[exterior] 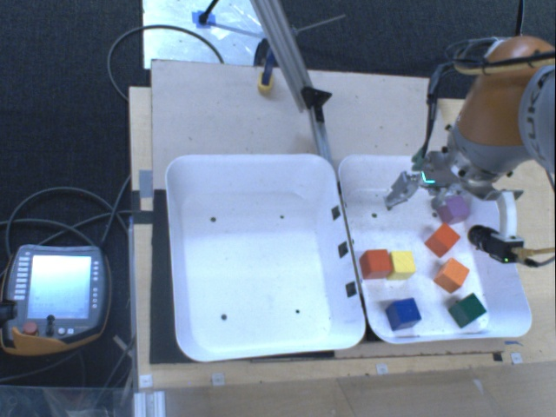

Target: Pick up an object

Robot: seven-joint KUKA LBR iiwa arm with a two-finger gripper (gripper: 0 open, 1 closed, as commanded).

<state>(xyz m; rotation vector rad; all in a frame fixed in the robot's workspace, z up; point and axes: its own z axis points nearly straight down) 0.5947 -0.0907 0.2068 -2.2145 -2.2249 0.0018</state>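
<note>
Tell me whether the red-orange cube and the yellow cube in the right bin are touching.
Touching. The camera view shows the red-orange cube and the yellow cube side by side, their facing sides meeting with no white bin floor between them.

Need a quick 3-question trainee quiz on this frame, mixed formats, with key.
1. True or false: all the blocks lie in the right bin.
2. Which block touches the yellow block?
A. green block
B. blue block
C. red-orange block
3. Fill in: the block nearest the tool is the ____ block.

Key:
1. True. The left bin holds no blocks.
2. C. The red-orange block sits against the yellow block's left side; the blue block and green block lie apart from it.
3. Purple. The purple block lies just below the tool, nearer than the two orange blocks.
</note>
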